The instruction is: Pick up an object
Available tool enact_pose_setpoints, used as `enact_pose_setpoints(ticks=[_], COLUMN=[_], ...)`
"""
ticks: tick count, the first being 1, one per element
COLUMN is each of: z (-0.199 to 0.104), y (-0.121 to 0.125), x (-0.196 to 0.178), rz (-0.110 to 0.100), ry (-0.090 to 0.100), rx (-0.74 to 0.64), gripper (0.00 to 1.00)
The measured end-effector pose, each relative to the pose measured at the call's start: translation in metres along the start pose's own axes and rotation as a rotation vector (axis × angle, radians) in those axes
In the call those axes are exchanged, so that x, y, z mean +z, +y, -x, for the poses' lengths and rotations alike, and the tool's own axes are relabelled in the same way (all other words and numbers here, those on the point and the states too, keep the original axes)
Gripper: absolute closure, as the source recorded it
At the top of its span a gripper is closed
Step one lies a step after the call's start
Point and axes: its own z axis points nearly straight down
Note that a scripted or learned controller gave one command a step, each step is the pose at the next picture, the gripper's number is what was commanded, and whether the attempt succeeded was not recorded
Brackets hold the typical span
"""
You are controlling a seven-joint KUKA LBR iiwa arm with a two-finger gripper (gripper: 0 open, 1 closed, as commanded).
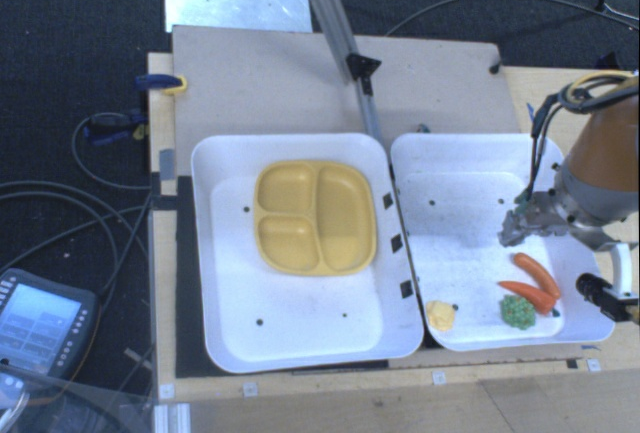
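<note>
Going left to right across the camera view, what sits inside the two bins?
Yellow divided plate → small yellow piece → green broccoli-like piece. The two orange pieces overlap the green one's span, so I leave them unordered.

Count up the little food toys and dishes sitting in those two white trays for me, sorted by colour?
Yellow: 2, the divided plate in the left bin and a small yellow piece in the right bin
Orange: 2, the two carrot-like sticks
Green: 1, the broccoli-like piece
Total: 5
</note>
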Motion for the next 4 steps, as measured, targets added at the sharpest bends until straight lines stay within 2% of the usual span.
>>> enact_pose_setpoints(ticks=[2,3,4], z=[-0.001,-0.058,-0.114], y=[0.007,0.021,0.046], x=[-0.119,-0.107,-0.098], rz=[0.004,-0.002,-0.001], ry=[-0.002,0.002,0.002], rx=[-0.006,-0.01,-0.012], gripper=[1.0,1.0,1.0])
